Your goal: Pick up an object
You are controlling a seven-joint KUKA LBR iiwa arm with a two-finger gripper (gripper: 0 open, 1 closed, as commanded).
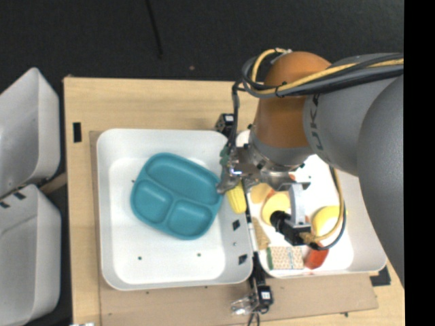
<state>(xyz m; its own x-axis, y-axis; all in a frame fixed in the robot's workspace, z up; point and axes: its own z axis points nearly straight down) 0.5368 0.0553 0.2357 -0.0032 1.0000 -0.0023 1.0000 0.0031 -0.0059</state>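
Reaching in from the right of the frame, the grey arm (360, 107) with its orange band (289, 107) hangs over the right bin (353, 253), its gripper (272, 195) low among the clutter at centre right. Whether the claw is wide or narrow cannot be told. Beneath it lie a yellow piece (236, 199) by the dividing rims, a yellow ball (325, 217), a red item (316, 257) and a patterned card (285, 257). In the left bin (109, 202), a teal divided tray (175, 195) rests alone, tilted.
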